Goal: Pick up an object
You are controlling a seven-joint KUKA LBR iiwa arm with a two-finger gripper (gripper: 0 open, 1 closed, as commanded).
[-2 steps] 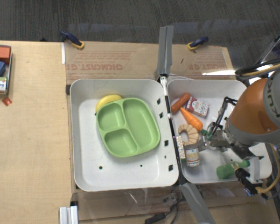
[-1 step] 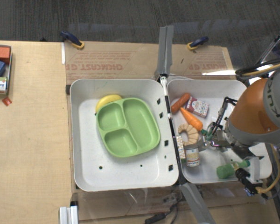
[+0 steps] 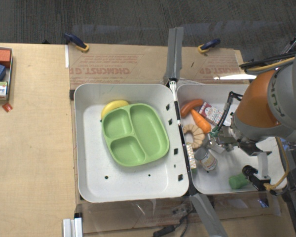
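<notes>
Your wooden bench (image 3: 29, 147) carries two white bins; the gripper (image 3: 211, 141) hangs low in the right bin (image 3: 212, 184). You can't tell how its fingers stand. An orange carrot (image 3: 201, 121) lies just above them, a small can (image 3: 207, 161) just below, and a green block (image 3: 238, 181) sits further right and below.

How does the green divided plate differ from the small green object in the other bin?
The green divided plate lies in the left bin; the small green object lies in the right bin. The plate is far bigger than the object. The plate has three hollow sections, while the object looks like one solid lump. The plate partly covers a yellow thing; the object lies alone. Both are green.
</notes>
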